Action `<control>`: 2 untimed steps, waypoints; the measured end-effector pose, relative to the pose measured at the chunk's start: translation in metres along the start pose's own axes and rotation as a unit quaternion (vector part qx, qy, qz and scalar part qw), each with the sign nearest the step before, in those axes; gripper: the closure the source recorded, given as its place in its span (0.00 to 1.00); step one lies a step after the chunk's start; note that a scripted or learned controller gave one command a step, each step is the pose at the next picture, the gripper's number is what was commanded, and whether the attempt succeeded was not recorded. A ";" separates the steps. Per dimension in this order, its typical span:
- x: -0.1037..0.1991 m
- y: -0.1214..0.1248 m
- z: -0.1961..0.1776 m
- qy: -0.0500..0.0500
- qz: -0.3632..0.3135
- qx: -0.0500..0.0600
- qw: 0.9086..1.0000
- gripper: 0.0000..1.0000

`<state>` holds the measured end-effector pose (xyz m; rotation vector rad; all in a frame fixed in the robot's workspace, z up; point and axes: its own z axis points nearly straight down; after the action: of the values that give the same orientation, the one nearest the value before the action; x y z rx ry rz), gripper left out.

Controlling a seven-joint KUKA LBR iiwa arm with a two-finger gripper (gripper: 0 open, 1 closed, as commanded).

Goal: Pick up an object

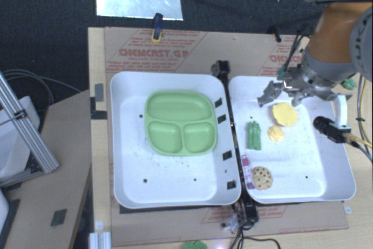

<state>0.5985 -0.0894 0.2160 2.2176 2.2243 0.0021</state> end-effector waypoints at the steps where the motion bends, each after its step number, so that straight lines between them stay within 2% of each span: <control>1: -0.059 0.023 0.073 -0.001 0.002 0.001 1.000 0.00; 2: -0.053 0.000 0.135 0.000 0.001 0.003 1.000 0.00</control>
<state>0.5988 -0.1420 0.0812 2.2232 2.2242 -0.0037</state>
